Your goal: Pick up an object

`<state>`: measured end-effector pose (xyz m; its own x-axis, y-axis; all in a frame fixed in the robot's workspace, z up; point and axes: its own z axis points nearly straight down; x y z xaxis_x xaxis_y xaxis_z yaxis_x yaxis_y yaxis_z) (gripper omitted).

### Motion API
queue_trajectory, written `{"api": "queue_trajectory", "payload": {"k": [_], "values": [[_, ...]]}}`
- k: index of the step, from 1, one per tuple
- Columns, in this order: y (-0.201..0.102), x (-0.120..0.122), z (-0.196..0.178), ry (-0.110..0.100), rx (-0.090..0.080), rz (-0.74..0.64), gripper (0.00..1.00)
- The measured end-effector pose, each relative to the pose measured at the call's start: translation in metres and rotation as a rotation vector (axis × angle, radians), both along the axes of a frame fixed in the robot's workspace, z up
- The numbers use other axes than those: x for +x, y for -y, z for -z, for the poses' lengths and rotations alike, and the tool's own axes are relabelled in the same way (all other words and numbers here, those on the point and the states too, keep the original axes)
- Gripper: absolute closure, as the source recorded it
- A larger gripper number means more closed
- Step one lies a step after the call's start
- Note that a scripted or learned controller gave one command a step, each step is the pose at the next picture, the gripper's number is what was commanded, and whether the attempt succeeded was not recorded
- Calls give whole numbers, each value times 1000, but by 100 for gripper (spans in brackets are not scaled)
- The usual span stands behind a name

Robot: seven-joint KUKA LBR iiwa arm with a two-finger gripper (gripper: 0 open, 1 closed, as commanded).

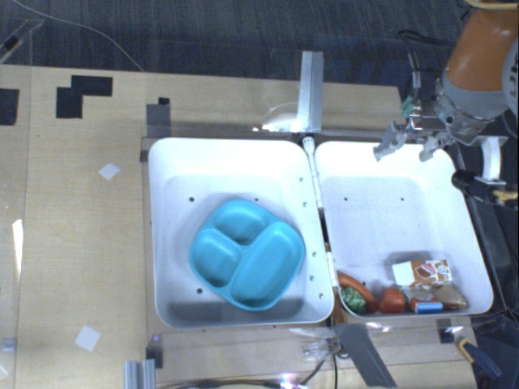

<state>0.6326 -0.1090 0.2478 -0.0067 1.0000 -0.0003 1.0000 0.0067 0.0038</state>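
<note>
Status: nothing lifted yet. Gripper (408, 140) hovers at the far rim of the right bin (389, 209), jaws apart and seemingly empty. Candidate objects, a small food pile (401, 292), lie in that bin's near corner, well apart from it.

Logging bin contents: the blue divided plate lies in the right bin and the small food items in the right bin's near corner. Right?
Not quite. The camera view shows the blue divided plate in the left bin; the small food items do lie in the right bin's near corner.
</note>
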Motion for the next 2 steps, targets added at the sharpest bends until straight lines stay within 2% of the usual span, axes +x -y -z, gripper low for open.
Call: {"api": "queue_trajectory", "payload": {"k": [1,2], "values": [[7,-84,84,-3,1,28,0],[-25,-137,158,9,0,24,0]]}}
